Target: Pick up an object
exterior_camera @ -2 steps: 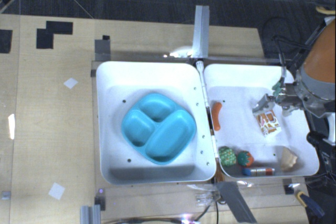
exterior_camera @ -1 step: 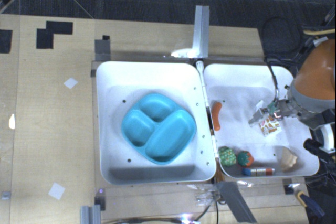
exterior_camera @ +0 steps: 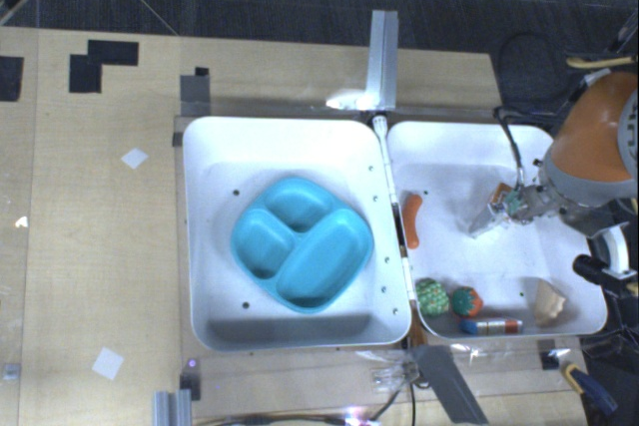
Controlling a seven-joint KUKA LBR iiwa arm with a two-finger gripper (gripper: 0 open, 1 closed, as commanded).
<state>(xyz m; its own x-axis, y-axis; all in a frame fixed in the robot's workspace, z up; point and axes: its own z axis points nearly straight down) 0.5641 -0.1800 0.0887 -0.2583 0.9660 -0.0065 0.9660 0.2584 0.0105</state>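
White plastic makes up both shallow bins, which sit side by side on a pale wooden bench (exterior_camera: 90, 244). The left bin (exterior_camera: 215, 314) holds a turquoise divided tray (exterior_camera: 302, 242) with three compartments, lying near the bin's middle and slightly skewed.

The right bin (exterior_camera: 449, 160) holds the loose objects. An orange, carrot-like piece (exterior_camera: 411, 219) lies along the left wall, close to the divider between the bins. Near the front-left corner sits a green textured ball (exterior_camera: 432, 295), and just beside it, to its right, a smaller toy in green and orange (exterior_camera: 465, 300). Below that pair a marker-like stick (exterior_camera: 491, 325) with a red section lies along the front wall. Farther right, near the front-right corner, rests a beige, rock-like lump (exterior_camera: 548, 300).

The grey arm (exterior_camera: 599, 140), with its orange band, enters from the right edge and reaches over the right bin's far-right part. Its gripper (exterior_camera: 515, 204) is low over the bin floor, in the middle of the bin, well apart from the carrot-like piece and from the items at the front wall. The tip is a small blur of grey, green and brown, and whether its jaws are apart or together cannot be told; nor is it clear that anything sits between them. A pale grey streak (exterior_camera: 484, 224), perhaps a shadow or a thin clear item, lies on the floor just left of the tip.
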